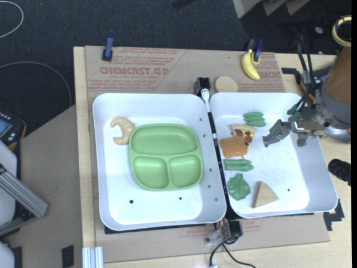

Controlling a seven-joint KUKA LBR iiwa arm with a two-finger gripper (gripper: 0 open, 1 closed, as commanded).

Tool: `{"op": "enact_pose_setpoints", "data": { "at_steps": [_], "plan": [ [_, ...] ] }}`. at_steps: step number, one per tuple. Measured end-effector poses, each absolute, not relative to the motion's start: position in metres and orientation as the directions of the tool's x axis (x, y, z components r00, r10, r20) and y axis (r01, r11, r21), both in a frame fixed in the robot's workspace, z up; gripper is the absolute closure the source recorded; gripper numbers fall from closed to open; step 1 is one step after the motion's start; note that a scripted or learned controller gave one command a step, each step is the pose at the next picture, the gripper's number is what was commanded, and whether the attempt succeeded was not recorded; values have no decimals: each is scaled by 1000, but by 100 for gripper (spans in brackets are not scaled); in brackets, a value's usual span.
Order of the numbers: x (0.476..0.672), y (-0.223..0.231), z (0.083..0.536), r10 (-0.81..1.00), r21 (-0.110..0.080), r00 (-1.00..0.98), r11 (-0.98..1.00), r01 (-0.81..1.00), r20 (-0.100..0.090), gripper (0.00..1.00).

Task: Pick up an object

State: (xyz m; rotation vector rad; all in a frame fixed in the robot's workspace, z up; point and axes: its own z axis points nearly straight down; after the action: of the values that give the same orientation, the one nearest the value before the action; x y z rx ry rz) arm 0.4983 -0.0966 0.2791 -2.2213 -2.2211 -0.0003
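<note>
You are looking down on two white bins side by side on a brown board. The left bin (106, 166) holds a green divided tray (165, 156) near its middle, and a tan croissant (122, 129) lies just beside the tray's upper left corner.

The right bin (312, 177) holds the small food pieces, all gathered along its left half. From the top down you have green beans (254, 118), a pizza slice (242, 132), a brown piece (234, 146) touching the pizza's lower edge, a second green pod (238, 164), a leafy green (239, 187), and a tan wedge (265, 195) to the leaf's right near the front wall.

The arm comes in from your right, and the gripper (280, 130) hangs over the upper middle of the right bin, to the right of the pizza slice and apart from it. Its dark fingers (273, 135) point left towards the food; nothing sits between them, and you cannot tell from this slant how far apart they are.

Behind the bins, a banana (250, 66) and a tan disc (226, 84) rest on the board.
</note>
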Motion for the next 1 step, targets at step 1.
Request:
{"op": "enact_pose_setpoints", "data": {
  "at_steps": [1],
  "plan": [
    [480, -38, 413, 1000, 18, -8, 8, 1000, 1, 0]
  ]
}}
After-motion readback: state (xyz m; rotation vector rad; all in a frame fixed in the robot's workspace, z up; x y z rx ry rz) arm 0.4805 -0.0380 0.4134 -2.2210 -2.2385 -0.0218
